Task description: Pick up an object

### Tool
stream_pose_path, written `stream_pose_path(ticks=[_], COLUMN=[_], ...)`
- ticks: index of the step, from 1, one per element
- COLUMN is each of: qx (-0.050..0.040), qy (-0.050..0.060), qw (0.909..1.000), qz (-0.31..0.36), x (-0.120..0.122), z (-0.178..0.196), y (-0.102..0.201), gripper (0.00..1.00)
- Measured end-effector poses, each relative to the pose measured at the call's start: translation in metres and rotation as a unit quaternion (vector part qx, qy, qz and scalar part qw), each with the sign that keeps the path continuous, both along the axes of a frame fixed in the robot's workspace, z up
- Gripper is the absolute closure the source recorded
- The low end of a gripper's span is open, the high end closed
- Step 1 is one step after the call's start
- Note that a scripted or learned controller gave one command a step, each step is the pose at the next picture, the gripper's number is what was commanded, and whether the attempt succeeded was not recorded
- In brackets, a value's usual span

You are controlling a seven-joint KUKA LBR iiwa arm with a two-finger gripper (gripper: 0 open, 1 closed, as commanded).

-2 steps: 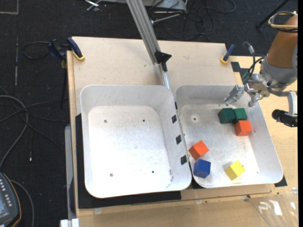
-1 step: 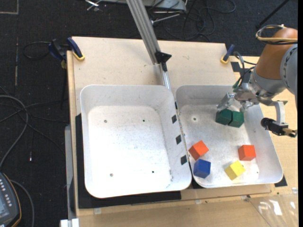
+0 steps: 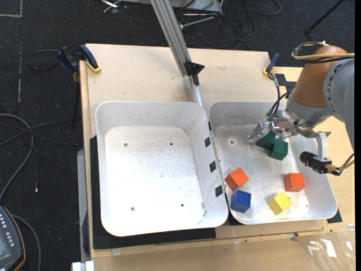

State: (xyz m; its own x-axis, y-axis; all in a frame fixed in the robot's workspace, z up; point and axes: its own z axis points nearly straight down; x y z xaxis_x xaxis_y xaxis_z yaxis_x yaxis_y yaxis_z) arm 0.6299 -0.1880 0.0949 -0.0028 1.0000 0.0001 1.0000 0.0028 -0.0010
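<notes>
My gripper [image 3: 266,132] hangs over the back part of the right bin [image 3: 242,117], reaching in from the right. A dark green block [image 3: 275,147] sits directly under and against its tip, partly covered by it. I cannot tell whether the block is resting on the bin floor or lifted. Nearer the front of the same bin lie an orange block [image 3: 237,178], a blue block [image 3: 241,200], a yellow block [image 3: 279,202] and a red block [image 3: 294,182], all well apart from the gripper.
The left bin [image 3: 107,123] lies beside the right one, sharing a raised divider [image 3: 210,151]. A slanted metal rail [image 3: 172,30] comes down from the back to the bins' junction. Clamps [image 3: 90,58] sit at the bench's back corners.
</notes>
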Motion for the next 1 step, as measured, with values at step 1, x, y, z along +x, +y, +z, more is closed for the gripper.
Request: stream_pose_path(ticks=[1], qx=[-0.0006], qy=[-0.002], qw=[1.0000], qz=[-0.002], x=[0.0009], z=[0.0111], y=[-0.0016], gripper=[1.00])
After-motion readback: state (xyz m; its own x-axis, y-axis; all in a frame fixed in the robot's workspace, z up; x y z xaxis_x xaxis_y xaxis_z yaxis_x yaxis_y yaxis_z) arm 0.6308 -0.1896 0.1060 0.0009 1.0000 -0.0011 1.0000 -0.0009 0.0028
